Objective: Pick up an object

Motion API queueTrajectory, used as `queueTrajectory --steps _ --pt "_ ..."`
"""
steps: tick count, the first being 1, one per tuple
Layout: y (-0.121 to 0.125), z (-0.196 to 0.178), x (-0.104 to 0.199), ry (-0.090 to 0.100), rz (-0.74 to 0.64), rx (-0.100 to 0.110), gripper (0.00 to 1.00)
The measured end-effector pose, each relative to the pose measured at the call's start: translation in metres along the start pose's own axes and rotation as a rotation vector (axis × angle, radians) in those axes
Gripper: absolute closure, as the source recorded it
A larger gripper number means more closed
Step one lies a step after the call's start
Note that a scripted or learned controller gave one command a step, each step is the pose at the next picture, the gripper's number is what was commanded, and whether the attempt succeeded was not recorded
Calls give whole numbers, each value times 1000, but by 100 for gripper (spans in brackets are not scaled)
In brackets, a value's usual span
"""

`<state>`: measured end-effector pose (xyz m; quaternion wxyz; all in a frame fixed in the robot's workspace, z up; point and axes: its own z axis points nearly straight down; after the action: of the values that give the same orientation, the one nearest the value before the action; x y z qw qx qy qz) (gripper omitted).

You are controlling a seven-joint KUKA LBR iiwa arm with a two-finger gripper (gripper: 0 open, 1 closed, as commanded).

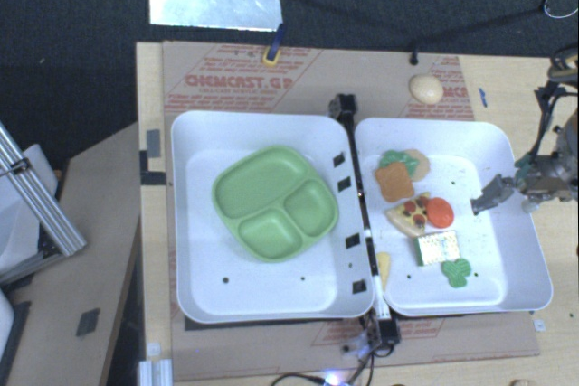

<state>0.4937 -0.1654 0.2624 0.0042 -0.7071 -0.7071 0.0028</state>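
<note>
Toy food pieces are lying clustered in the right-hand white bin [507, 149], with the end effector [493, 194] hanging just to their right, over the bin's right side and apart from all of them. Nearest to it is sitting an orange tomato-like round [440, 212], touching a pizza slice [410, 217]; above those, a brown toast piece [393, 183] is overlapping a green-and-tan item [407, 162]. Lower down, a pale speckled square [437, 246] is lying just beside a small green broccoli piece [457, 271], and a yellowish sliver [384, 267] is resting against the bin's left wall. Whether the end effector's fingers are spread or pressed together cannot be told at this angle, and nothing is showing between them. Across the divider, the left white bin [194, 285] is holding a green sectioned plate [276, 203]. Behind the bins, a beige egg-shaped object [426, 88] is sitting on the bench [109, 194].
</note>
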Motion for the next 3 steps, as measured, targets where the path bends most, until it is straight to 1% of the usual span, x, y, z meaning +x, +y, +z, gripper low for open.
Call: queueTrajectory --steps 1,2,3 --pt "2 -6 0 -3 -3 -12 0" --pt "8 38 6 -1 -2 -9 0" --pt "2 83 4 -1 -1 -8 0"
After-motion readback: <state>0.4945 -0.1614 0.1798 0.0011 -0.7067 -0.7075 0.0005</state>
